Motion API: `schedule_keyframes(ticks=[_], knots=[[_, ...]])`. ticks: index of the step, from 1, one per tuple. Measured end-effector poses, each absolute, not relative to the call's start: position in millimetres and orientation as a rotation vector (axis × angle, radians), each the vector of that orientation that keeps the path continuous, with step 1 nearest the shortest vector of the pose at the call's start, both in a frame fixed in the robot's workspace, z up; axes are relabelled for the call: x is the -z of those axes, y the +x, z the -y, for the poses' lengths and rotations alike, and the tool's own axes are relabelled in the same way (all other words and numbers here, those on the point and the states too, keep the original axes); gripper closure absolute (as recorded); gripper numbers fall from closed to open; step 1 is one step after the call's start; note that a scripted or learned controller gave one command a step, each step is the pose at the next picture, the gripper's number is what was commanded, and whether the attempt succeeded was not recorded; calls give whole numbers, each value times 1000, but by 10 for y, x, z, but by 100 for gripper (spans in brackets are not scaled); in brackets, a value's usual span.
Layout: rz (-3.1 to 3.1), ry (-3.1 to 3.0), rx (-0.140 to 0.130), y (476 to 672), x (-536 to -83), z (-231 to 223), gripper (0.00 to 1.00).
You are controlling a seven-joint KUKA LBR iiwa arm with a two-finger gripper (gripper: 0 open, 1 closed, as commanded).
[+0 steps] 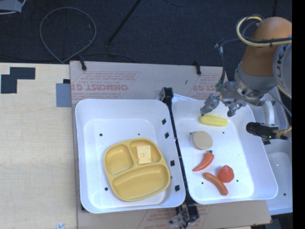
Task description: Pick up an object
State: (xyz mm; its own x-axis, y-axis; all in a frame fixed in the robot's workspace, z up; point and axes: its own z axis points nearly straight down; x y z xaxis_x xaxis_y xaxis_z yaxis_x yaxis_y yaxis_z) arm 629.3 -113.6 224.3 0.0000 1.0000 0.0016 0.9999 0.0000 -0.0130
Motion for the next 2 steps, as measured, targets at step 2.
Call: schedule_keyframes(ticks=[2], knots=[[2217,-2217,-9,6277,-1824,1199,0]])
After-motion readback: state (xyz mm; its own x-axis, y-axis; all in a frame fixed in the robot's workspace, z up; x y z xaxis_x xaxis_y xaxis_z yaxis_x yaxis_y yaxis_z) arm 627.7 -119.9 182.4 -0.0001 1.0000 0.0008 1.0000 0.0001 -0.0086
